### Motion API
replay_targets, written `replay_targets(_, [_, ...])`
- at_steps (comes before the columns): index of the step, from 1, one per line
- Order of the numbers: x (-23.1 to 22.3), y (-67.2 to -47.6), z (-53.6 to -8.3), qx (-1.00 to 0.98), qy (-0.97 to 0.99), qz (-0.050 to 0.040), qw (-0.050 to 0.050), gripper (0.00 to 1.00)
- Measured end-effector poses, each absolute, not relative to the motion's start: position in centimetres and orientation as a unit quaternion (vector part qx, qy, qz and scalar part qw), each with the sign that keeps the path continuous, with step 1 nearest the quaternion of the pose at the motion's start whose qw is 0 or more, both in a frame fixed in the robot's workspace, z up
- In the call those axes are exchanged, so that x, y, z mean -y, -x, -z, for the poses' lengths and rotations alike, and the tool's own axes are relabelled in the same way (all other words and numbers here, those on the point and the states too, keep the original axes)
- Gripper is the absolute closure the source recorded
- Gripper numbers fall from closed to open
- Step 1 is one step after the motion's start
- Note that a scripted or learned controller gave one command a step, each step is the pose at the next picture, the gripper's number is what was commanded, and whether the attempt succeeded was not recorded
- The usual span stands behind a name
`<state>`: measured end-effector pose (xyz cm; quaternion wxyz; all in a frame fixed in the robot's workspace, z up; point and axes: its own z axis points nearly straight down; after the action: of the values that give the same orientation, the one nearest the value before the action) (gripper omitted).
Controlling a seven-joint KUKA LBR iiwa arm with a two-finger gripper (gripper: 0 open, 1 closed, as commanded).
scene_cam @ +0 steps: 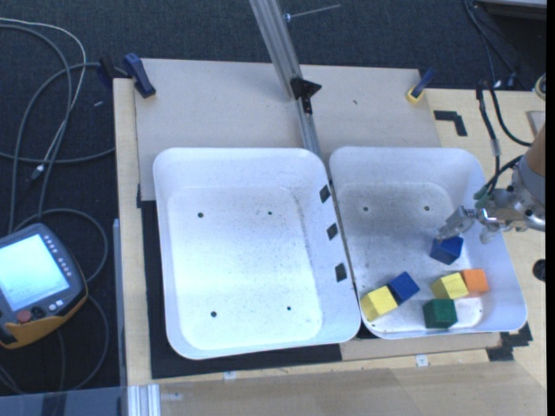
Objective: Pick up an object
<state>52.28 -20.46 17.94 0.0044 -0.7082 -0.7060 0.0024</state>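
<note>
My gripper (469, 230) hangs over the right side of the right bin (381, 167), coming in from the right edge. Its two fingers stand apart, so it is open. A dark blue cube (447, 250) lies on the bin floor just below the left fingertip (453, 225), not between the fingers. Near the bin's front edge lie a second blue block (403, 285), a yellow cube (379, 302), a green cube (440, 313), a yellow-green cube (451, 286) and an orange cube (475, 280).
The left bin (173, 180) sits beside the right one, with black clips (331, 230) along the shared rim. A metal pole (277, 42) slants over the back of the bench. A teach pendant (35, 280) and cables lie at the left.
</note>
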Motion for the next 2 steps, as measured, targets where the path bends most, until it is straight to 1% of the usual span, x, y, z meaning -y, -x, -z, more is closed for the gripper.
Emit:
replay_targets(1, [19.6,-53.6,-13.2,0.707,0.707,0.0009,-0.002,0.00])
replay_targets(2, [11.2,-50.2,-9.8,0.709,0.705,-0.0002,0.005,0.00])
